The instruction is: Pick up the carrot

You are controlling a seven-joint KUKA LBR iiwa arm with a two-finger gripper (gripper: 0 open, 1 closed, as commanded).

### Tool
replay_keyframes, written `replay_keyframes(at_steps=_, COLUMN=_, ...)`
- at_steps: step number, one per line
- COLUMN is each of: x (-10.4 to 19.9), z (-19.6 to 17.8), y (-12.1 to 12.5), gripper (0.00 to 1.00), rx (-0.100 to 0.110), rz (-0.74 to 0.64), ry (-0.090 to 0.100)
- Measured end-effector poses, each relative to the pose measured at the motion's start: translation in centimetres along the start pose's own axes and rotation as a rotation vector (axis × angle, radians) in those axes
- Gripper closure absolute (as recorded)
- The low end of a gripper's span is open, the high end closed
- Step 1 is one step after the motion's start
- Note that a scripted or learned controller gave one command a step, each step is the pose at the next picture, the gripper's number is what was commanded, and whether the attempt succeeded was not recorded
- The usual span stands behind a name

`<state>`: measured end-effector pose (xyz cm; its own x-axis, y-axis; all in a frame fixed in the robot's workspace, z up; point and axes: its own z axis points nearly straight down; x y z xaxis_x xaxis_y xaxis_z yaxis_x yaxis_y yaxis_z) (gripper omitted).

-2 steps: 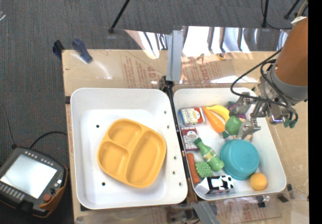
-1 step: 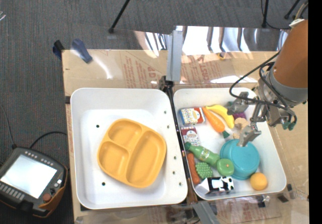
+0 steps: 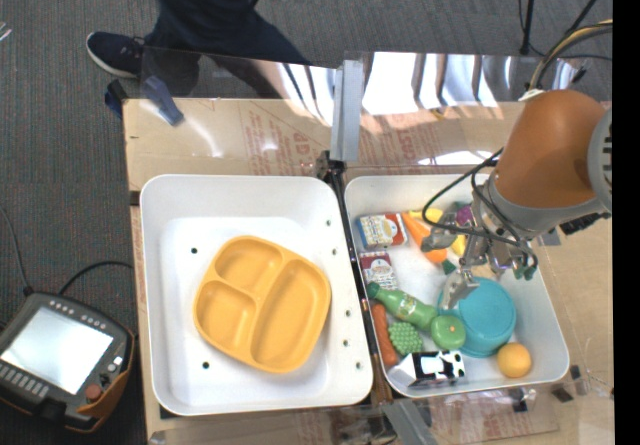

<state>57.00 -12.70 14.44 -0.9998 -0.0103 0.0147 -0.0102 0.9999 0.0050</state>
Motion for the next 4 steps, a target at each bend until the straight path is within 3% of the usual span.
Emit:
replay_keyframes(at_steps=1, x=-2.8, z=6.0, y=2.5, gripper=0.0, rx=0.002, rz=0.051, ry=-0.009)
replay_keyframes(at_steps=2, x=-3.1, z=4.6, y=2.6, gripper=1.0, rx=0.003, rz=0.047, ry=-0.018)
replay_keyframes(at_steps=3, x=-2.6, z=-12.7, y=5.1, gripper=1.0, rx=0.008, rz=-0.21, ry=-0.027)
replay_keyframes(at_steps=4, x=6.5, z=-19.0, y=2.4, gripper=1.0, rx=0.009, rz=-0.155, ry=-0.024)
